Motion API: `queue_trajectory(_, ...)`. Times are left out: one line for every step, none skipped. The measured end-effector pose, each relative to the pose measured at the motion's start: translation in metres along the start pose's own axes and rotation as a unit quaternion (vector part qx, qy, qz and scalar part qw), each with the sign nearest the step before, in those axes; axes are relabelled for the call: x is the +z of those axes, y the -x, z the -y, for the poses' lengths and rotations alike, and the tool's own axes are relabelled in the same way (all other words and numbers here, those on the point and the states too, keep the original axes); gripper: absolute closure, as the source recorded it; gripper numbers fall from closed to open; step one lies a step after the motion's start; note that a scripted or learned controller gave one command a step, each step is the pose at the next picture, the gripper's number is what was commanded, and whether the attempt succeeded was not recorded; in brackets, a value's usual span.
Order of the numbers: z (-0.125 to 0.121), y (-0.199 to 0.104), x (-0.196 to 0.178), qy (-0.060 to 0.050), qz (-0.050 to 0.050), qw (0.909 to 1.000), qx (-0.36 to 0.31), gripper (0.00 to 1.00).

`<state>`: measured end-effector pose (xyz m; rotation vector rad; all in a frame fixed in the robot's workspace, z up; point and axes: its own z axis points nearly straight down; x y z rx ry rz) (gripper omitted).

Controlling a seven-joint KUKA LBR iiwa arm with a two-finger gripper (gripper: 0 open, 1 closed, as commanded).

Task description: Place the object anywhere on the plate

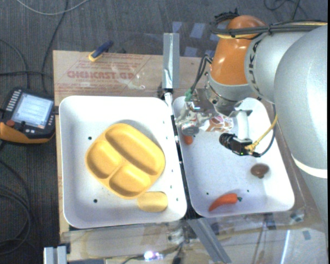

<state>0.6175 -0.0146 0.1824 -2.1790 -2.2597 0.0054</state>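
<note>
Two white bins sit side by side on my worktop, and the things I could carry are scattered through them. In the right bin (275, 194) an orange, carrot-shaped piece (224, 201) lies near the front edge, a small brown lump (259, 171) rests toward the right wall, and a little reddish bit (188, 139) sits hard against the divider at the back left. In the left bin (77, 114) a pale yellow block (153, 201) lies at the front right corner, touching the rim of the yellow divided plate (126, 158).

Which of these is meant I cannot tell for sure; I judge the reddish bit the likeliest, since my gripper (201, 122) hangs at the back left corner of the right bin, just beside it. All of them look like light toy pieces: stiff or slightly yielding, smooth, probably a touch slippery, not fragile. The reddish bit is small and rounded, so I would close across its middle, though the bin wall next to it leaves little room for one side. The carrot shape would be best taken across its thicker half.

My wrist and its cables hide the business end, so I cannot tell whether the gripper is spread or closed, nor whether anything is caught in it. The plate holds nothing yet.
</note>
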Motion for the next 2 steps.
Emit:
queue_trajectory(0.0579,-0.0696,0.0003,0.0,0.0,0.9997,-0.023,1.0)
queue_trajectory(0.0578,-0.0693,0.0003,0.0,0.0,0.9997,-0.023,0.0)
